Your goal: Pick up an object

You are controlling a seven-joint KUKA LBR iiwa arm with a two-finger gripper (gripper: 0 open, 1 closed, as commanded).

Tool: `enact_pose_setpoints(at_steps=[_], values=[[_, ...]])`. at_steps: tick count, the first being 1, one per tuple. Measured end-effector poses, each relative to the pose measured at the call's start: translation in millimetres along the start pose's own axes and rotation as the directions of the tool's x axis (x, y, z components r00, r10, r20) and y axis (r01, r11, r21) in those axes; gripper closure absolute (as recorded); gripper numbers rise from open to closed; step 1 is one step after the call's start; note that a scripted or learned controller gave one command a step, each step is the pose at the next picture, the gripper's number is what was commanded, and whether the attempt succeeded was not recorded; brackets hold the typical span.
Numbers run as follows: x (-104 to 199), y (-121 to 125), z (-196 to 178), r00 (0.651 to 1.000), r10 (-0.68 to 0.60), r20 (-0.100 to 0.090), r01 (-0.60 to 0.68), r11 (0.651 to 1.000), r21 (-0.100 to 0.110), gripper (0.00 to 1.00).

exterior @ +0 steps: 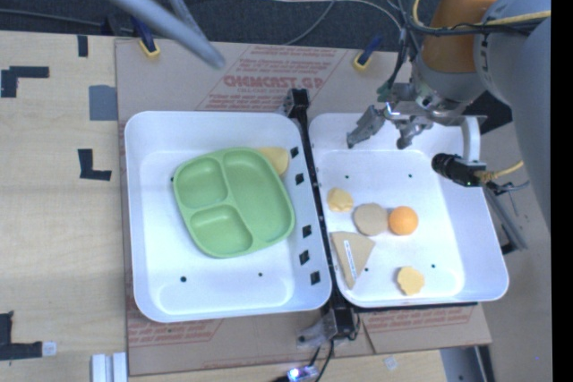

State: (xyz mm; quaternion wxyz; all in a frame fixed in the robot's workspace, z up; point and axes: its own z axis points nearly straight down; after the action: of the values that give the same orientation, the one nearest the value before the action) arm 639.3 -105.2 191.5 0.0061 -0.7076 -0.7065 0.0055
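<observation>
My gripper (388,131) hangs above the back edge of the right bin (466,273), its two fingers spread open with nothing between them. In that bin lie an orange ball (404,220), a tan round piece (369,218), a small yellow piece (339,199), a beige wedge (351,253) and another yellow-orange piece (410,280). All of these sit in front of the gripper, apart from it.
The left bin (148,192) holds a green divided plate (234,200) with a pale yellow item (276,158) at its back right corner. A black divider (307,192) runs between the bins. Cables trail behind the bins, and the arm's grey body stands at right.
</observation>
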Motion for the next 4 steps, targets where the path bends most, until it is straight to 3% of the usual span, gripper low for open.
enact_pose_setpoints(at_steps=[1,3,4], values=[[0,3,-9,1.0,-0.003,0.001,0.003,1.0,-0.014,0.0],[0,-13,105,1.0,-0.003,0.002,0.003,1.0,-0.012,0.0],[1,-13,106,1.0,-0.003,0.001,0.003,1.0,-0.016,0.0]])
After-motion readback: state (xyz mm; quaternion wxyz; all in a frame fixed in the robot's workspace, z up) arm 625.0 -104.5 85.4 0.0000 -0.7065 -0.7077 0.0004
